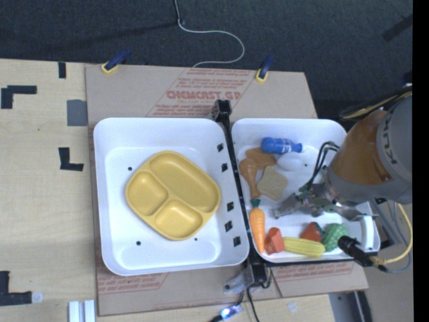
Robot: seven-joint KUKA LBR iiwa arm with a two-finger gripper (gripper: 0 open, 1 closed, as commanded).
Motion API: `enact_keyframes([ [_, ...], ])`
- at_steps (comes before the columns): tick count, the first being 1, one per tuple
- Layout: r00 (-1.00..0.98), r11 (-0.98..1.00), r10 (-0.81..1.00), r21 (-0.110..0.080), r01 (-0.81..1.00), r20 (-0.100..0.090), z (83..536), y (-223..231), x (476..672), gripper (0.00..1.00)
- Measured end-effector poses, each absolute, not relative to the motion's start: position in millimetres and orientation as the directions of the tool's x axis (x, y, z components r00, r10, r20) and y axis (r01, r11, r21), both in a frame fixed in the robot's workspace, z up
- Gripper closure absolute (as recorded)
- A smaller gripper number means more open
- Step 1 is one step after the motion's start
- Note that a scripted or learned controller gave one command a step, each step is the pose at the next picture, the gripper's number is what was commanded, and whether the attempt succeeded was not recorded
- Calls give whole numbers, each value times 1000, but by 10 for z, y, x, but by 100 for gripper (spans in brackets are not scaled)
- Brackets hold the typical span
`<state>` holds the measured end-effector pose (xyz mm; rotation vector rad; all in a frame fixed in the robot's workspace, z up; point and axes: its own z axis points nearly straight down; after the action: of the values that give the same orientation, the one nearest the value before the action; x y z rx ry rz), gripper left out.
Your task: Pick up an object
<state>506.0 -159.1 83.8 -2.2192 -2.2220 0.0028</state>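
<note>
The right bin (295,127) holds a blue bottle (280,145) with a white object beside it (292,161), a brown toy (255,162), a tan slice of bread (273,183), an orange carrot (257,225), a red piece (273,240), a yellow corn cob (303,247), a red strawberry-like item (310,232) and a green broccoli (334,234). My gripper (285,208) hangs low over the bin's middle, just right of the bread and above the corn. The arm (365,159) comes in from the right.
The left bin (110,180) holds a yellow divided plate (172,194). A black divider (231,173) separates the bins. Both sit on cardboard (201,89) with clamps at the back. A white cable (214,39) runs behind.
</note>
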Motion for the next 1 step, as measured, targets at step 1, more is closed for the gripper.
enact_keyframes([
  [1,-1,1,1000,0,1000,-2,950,-1594,5065,100],
])
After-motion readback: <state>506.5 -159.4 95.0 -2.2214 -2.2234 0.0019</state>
